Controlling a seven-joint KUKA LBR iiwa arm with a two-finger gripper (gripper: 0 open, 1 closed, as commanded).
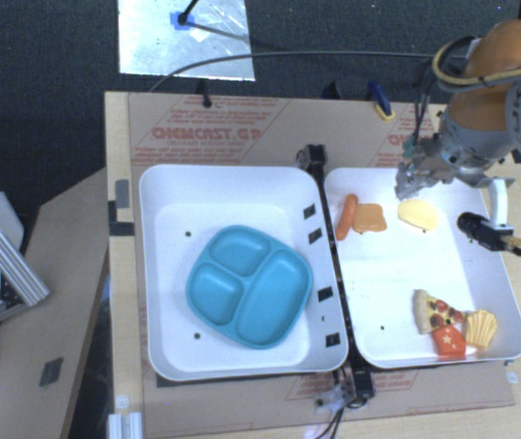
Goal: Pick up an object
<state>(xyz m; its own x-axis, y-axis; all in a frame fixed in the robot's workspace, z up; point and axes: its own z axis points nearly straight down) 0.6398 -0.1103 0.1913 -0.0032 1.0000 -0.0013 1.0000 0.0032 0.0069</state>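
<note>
My gripper [410, 183] hangs over the far part of the right bin [398, 341], just left of and above a pale yellow round piece [419, 215]. An orange carrot-like stick [345, 217] and an orange chunk [368, 218] lie to the gripper's left, near the bin's divider wall. At the near right corner lie a pizza slice [435, 311], a red piece [450, 340] and a yellow shell-shaped piece [481, 327]. Nothing is visible between the fingers.
The left bin [164, 245] holds a blue divided plate [248, 284]. A black divider with clips [326, 245] runs between the bins. The middle of the right bin's floor is bare white.
</note>
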